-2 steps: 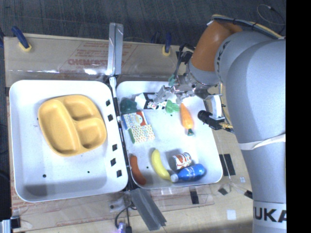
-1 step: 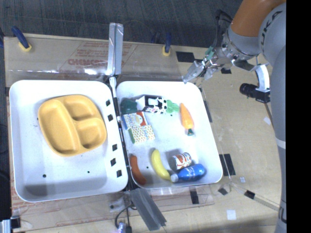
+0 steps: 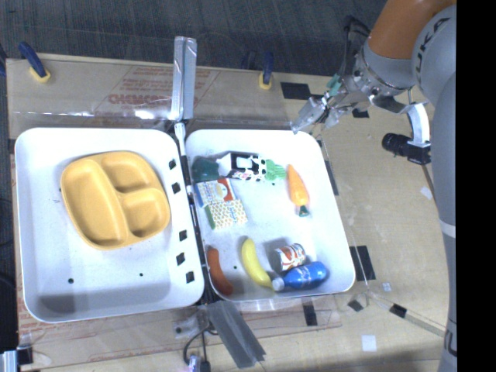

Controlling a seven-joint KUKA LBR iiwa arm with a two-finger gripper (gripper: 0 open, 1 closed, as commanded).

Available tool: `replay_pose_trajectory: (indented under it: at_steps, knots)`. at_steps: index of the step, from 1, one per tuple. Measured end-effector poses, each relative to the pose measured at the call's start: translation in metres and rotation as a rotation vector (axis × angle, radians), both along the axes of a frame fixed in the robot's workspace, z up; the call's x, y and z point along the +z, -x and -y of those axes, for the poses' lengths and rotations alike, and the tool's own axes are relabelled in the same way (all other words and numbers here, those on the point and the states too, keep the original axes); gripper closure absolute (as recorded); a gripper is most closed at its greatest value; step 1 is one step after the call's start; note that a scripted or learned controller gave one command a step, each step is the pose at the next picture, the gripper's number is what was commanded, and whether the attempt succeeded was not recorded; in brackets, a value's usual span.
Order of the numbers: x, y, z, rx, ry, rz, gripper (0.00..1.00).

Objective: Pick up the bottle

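Note:
The bottle (image 3: 304,276) is blue with a white cap and lies on its side in the front right corner of the right bin (image 3: 259,225). It touches a red and white can (image 3: 291,254) behind it and a banana (image 3: 253,262) at its cap end. My gripper (image 3: 311,118) hangs above the bin's far right corner, well away from the bottle. Its fingers are open with nothing between them.
The right bin also holds a carrot (image 3: 297,186), a black and white cow toy (image 3: 248,165), a dark green item (image 3: 205,169), a colourful box (image 3: 225,211) and a brown sausage (image 3: 218,272). A yellow divided plate (image 3: 116,198) lies in the left bin (image 3: 35,239).

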State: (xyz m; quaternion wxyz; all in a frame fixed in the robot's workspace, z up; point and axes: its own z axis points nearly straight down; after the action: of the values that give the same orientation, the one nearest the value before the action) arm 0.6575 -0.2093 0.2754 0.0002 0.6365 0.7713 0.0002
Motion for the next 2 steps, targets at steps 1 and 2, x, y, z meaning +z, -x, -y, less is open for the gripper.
replay_pose_trajectory:
  at_steps: [1,2]
  knots:
    - [0.1107,0.0420,0.0006,0.350,0.003,0.002,0.00]
    - [0.1105,0.0420,0.0006,0.350,0.003,0.002,0.00]
